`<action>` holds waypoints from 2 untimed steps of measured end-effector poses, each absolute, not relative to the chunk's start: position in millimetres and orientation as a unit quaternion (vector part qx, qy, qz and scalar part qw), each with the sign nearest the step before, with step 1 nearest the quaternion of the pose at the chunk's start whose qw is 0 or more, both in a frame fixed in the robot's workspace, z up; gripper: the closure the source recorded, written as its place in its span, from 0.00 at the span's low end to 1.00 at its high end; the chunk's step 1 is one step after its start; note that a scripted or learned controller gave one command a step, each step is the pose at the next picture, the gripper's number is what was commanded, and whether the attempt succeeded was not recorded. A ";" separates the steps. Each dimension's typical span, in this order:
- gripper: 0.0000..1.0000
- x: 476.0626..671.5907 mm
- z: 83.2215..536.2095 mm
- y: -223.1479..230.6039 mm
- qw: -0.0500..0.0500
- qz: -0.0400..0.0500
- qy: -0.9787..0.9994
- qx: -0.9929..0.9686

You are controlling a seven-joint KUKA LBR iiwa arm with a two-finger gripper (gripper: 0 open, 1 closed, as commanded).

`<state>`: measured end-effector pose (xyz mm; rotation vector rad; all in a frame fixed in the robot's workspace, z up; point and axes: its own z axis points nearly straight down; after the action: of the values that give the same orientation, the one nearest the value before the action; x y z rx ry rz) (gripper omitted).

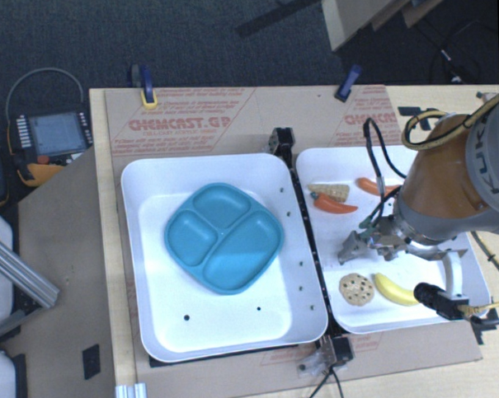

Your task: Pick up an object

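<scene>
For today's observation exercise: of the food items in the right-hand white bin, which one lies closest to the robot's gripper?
The round speckled cookie, directly below the gripper. The yellow banana lies further right; the orange carrot and tan wedge sit higher up.

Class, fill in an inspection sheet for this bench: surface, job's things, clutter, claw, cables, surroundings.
Surface: two white bins, left bin, right bin, on a cardboard-covered bench.
Job's things: right bin holds cookie, banana, carrot, bread piece, a red-orange item.
Clutter: blue divided plate in left bin.
Claw: above right bin, grasp state unclear.
Cables: black cable on arm.
Surroundings: handheld controller, left.
</scene>
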<state>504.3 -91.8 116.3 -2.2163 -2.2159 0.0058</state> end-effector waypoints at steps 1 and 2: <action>0.00 504.1 83.6 -91.4 0.001 0.000 -0.707 -0.708; 1.00 505.2 95.6 -90.8 0.000 -0.001 -0.707 -0.707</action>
<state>505.2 -90.8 95.6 -2.2225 -2.2214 -0.0040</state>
